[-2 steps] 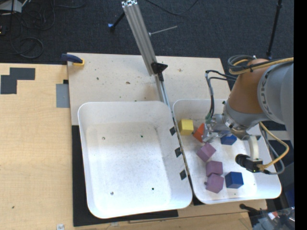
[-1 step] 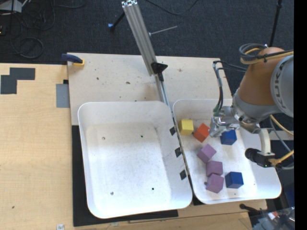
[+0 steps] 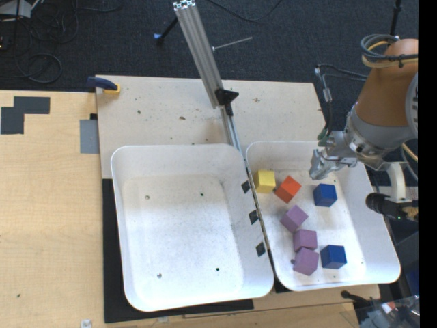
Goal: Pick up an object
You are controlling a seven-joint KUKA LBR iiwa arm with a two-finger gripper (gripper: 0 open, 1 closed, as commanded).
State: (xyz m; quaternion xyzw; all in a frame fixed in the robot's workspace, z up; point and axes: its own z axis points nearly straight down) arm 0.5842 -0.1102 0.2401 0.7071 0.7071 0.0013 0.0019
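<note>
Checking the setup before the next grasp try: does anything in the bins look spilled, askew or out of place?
Nothing stands out. All seven blocks lie inside the right bin: yellow block, orange block, two blue, three purple. Several sit turned at angles, but none is on the rim or outside. The hand hovers above the upper blue block.

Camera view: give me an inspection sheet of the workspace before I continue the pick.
Surface: bench bears two white bins side by side, the left bin and the right bin.
Job's things: in the right bin, a yellow cube, an orange cube, two blue cubes and three purple cubes.
Clutter: dark specks in the left bin; a blue and yellow clamp at the bench's far left corner.
Grippers: gripper hangs above the right bin, near the upper blue cube; nothing seen between its fingers.
Cables: loops on the dark floor beyond the bench.
Surroundings: slanted aluminium rail; wooden panel at left.
</note>
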